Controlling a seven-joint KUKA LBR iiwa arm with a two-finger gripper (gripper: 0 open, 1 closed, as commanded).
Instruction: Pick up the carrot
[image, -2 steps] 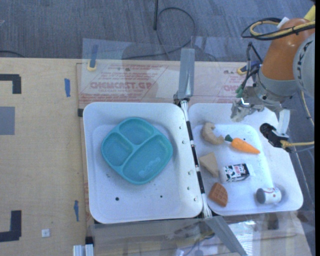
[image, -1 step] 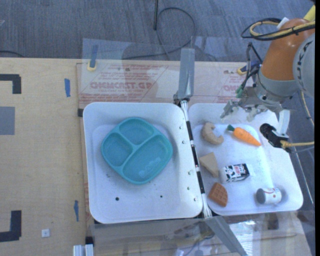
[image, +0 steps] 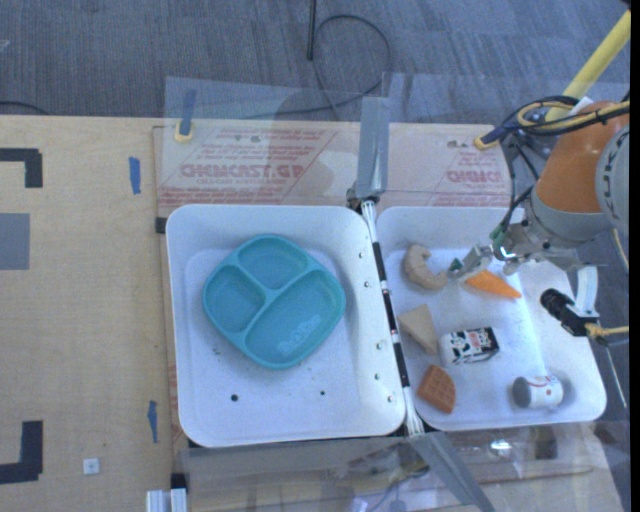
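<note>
The carrot (image: 494, 285) is a small orange wedge with a green top, lying in the upper middle of the right bin (image: 585, 400). My gripper (image: 505, 252) hangs just above and slightly right of it, at the carrot's upper edge. The grey wrist and orange band (image: 578, 172) rise behind it toward the right. The view does not show whether the gripper touches the carrot.
The right bin also holds a tan curved bread piece (image: 422, 268), a pale wedge (image: 420, 327), a small milk carton (image: 470, 345), a waffle (image: 437, 388) and a grey can (image: 537, 391). A teal divided plate (image: 274, 300) sits in the left bin (image: 190, 400).
</note>
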